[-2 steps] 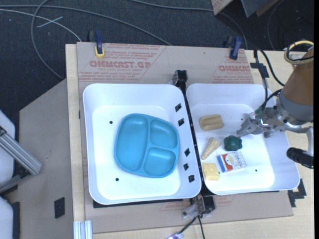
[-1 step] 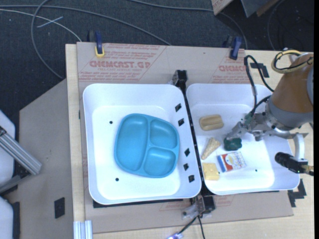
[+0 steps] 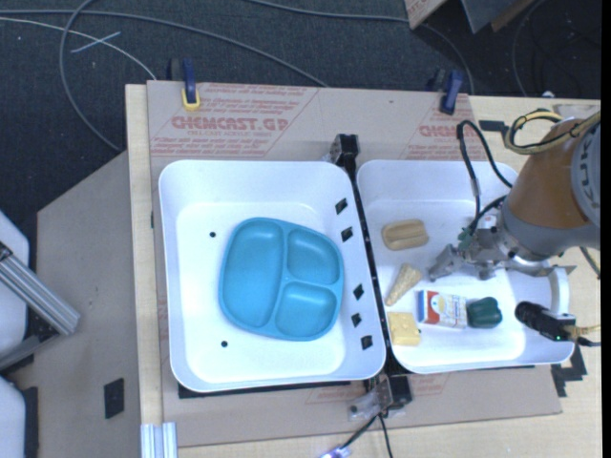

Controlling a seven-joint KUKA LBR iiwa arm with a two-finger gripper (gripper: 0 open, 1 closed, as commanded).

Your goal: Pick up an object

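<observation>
White carton (image 3: 441, 309) lies in the right bin (image 3: 449, 172), beside a green block (image 3: 484, 312); likely light and crushable, best pinched across its narrow sides. Gripper (image 3: 456, 256) hovers just above, finger state unclear.

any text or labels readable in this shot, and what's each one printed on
"CHEMCAST GP": red print on the brown protective sheet behind the left bin; the last letters are faint.
The same red print repeats behind the right bin, near, too cut off and blurred to read.
Smaller red lines under both: too small to read.
Small carton in the right bin: a red and blue printed label, too blurred to read.
</observation>
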